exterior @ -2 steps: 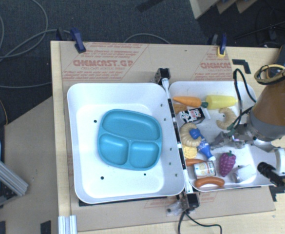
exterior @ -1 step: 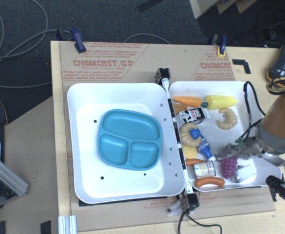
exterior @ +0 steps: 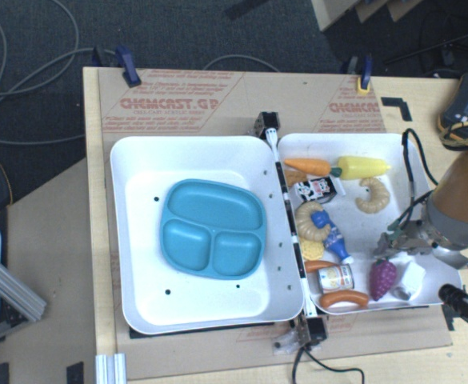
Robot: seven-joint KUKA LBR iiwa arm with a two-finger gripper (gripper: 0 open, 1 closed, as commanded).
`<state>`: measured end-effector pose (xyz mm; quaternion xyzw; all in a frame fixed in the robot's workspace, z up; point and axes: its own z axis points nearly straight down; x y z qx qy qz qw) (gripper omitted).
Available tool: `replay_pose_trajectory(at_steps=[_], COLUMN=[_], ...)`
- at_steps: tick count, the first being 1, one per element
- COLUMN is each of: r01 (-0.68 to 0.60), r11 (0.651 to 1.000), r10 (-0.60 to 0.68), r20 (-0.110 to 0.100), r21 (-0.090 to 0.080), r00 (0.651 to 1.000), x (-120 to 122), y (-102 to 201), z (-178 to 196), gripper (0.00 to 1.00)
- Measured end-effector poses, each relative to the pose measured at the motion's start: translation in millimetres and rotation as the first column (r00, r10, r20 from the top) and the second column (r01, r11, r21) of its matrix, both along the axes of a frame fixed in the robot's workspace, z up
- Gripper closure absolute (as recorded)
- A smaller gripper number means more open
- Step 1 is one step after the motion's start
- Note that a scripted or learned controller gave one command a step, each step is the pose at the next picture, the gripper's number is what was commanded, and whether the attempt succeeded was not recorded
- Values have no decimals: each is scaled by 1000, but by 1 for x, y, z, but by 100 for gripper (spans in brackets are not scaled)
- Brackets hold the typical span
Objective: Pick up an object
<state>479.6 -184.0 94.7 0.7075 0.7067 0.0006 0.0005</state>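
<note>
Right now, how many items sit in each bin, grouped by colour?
Left bin:
Blue: 1, the divided plate

Right bin:
Orange: 3, carrot, small orange piece, sausage
Yellow: 1, corn
Tan: 2, croissant, pastry
Purple: 1, grapes
Blue: 1, bottle
Others: 2, black-and-white pack, can

Total: 11

I see the pickable items crowded in the right bin (exterior: 354, 144). Along its far wall lie an orange carrot (exterior: 307, 166) and, to its right, a yellow corn cob (exterior: 362, 166). A tan croissant (exterior: 373, 195) curls below the corn. By the left wall sit a beige pastry (exterior: 309, 219) and a blue-and-white bottle (exterior: 334, 242). At the near edge lie a small can (exterior: 334, 278), a hot dog (exterior: 344, 299) and purple grapes (exterior: 382, 278).
</note>
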Motion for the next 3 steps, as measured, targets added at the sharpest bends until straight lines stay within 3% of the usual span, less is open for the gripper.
replay_pose_trajectory(at_steps=[1,2,3], r01=[-8,-7,-2], r11=[1000,1000,1000], r10=[8,7,2], r20=[8,6,-1], r21=[-2,0,0], r00=[1000,1000,1000], x=[30,55,53], y=[55,91,88], z=[83,131,127], gripper=[100,100,0])
